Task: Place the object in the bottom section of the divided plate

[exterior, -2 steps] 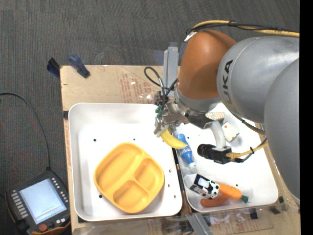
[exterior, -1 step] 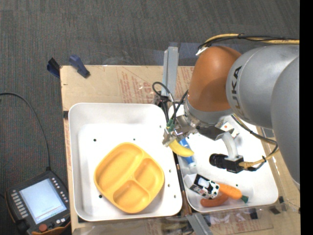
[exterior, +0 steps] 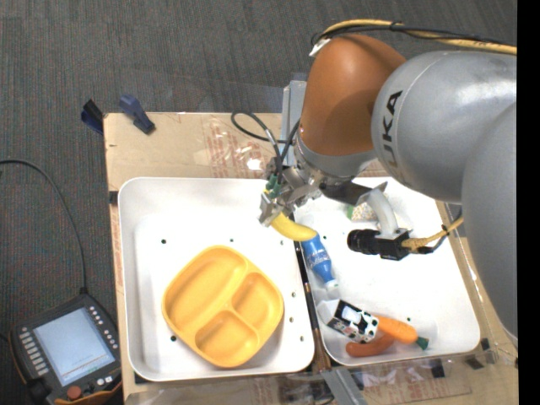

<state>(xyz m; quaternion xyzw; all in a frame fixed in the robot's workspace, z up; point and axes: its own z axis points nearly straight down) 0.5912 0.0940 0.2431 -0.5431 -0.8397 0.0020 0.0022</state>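
- The grey arm (exterior: 439, 133) reaches in from the right. It fills the upper right of the camera view and bends down over the middle of the worktop (exterior: 181, 146).
- Its orange band (exterior: 346, 95) sits just above the wrist, and the wrist points down and to the left.
- Two white bins lie side by side on the worktop: the left bin (exterior: 148, 218) and the right bin (exterior: 439, 310).
- A yellow divided plate (exterior: 224, 306) lies flat in the left bin, turned at an angle. It has one larger section on the upper left and two smaller ones on the right and lower sides.
- The tool (exterior: 274, 212) hangs over the rims where the two bins meet, up and to the right of the plate. Its fingers are clamped on the upper end of a banana.
- The banana (exterior: 295, 229) slants down to the right from the fingertips, above the inner rims of the bins and apart from the plate.
- A blue bottle (exterior: 320, 261) lies in the right bin along its left wall, just below the banana.
- A carrot (exterior: 396, 329) lies near the front of the right bin, beside a small black-and-white item (exterior: 354, 321).
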